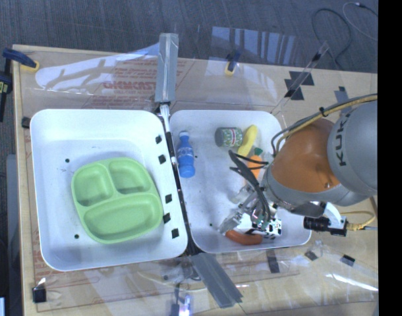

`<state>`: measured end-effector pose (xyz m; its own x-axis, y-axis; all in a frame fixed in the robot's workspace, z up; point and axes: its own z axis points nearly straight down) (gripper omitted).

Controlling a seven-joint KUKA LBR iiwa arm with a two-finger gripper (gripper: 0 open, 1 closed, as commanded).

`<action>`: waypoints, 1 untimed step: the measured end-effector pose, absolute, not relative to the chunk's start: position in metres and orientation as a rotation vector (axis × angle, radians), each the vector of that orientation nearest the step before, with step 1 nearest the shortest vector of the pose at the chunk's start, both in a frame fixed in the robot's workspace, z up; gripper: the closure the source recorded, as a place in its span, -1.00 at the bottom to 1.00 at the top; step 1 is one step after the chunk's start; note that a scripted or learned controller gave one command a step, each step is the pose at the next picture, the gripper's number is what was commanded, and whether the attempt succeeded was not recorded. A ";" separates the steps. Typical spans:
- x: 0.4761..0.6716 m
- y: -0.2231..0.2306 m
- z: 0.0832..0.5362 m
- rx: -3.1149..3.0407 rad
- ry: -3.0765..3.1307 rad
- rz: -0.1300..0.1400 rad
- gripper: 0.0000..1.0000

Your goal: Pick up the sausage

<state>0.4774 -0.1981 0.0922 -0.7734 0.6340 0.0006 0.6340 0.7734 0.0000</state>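
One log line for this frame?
arm: over right bin | gripper: just above sausage | grasp: unconfirmed | tray: left bin

A wooden bench (359,268) covered in clear plastic sheet is set on dark grey carpet (89,12); black cables (333,18) are seen there.

This is a robotics lab, not a home or kitchen. A wooden bench (29,176) stands on dark grey carpet (89,12), and two shallow white bins (46,143) sit side by side on it, joined with grey tape (167,68) at 12 o'clock and again at 6 o'clock. Clear plastic sheeting (89,78) is stretched over the benchtop, held by clamps (20,59) at 10 o'clock. An industrial arm (319,163) — grey, orange-banded — reaches in from 3 o'clock, trailing loose cables (349,104). The bin contents are toy props — a green divided plate (115,199), a small blue bottle (185,155), plastic food.
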 end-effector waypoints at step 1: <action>0.479 -0.198 0.102 -1.051 -2.962 -0.001 1.00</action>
<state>0.4787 -0.1977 0.1024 -0.7763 0.6303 -0.0010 0.6303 0.7763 0.0007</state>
